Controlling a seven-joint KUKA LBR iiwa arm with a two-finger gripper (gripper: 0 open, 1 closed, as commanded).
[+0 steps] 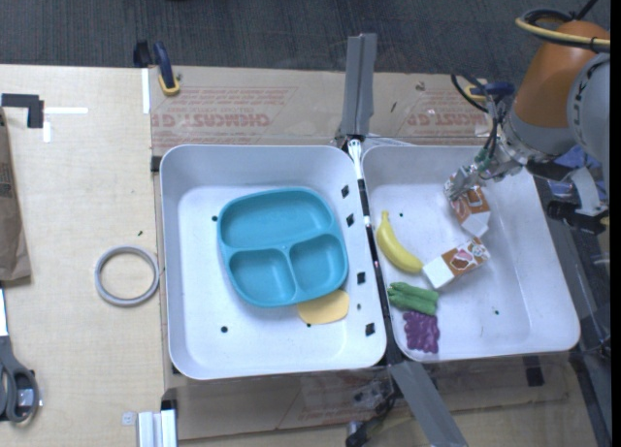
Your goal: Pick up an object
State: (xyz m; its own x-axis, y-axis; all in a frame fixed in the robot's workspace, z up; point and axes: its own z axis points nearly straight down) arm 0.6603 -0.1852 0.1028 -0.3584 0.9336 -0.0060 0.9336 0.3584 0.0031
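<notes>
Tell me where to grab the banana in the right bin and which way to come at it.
Grip the banana across its thick middle, coming straight down from above. It lies flat on the right bin floor, running diagonally with free space along both long sides; fingers should likely close across its narrow width. The green vegetable sits just below its lower end, so avoid that tip.

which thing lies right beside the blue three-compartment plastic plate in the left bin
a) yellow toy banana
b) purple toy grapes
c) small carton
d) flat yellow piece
d: the flat yellow piece sits against the lower right edge of the blue three-compartment plastic plate in the left white bin; the other three lie in the right white bin.
</notes>
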